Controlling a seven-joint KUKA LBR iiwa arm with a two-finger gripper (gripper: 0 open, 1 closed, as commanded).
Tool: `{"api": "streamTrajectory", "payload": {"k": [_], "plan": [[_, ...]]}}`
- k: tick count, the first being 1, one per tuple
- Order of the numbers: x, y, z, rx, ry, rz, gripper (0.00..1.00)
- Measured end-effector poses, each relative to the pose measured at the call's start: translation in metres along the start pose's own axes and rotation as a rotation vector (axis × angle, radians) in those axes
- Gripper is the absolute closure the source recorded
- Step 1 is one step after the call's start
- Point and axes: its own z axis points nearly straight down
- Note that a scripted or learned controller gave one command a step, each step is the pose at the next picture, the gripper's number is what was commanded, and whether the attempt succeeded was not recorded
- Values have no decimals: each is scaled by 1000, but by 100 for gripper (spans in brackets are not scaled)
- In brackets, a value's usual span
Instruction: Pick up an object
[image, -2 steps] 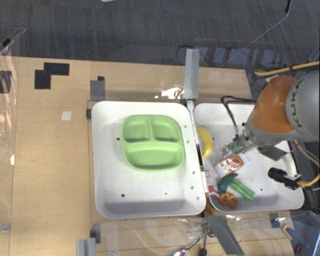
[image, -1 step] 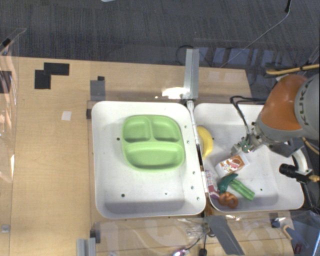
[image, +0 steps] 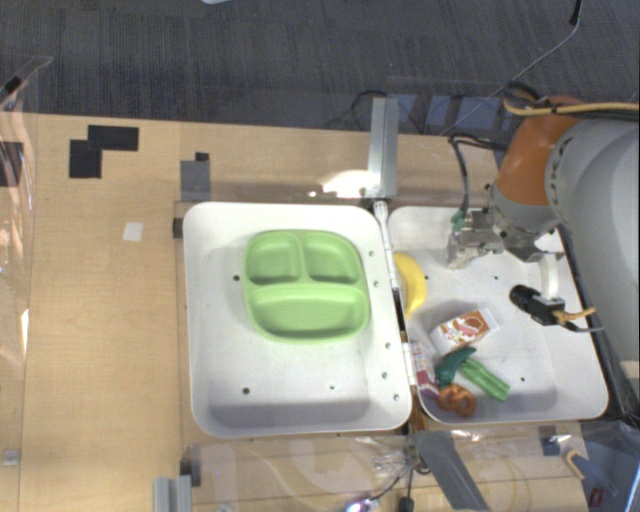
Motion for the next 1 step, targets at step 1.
{"api": "streamTrajectory", "payload": {"k": [1], "plan": [[32,-22,3,-7,-2,-232,100]]}}
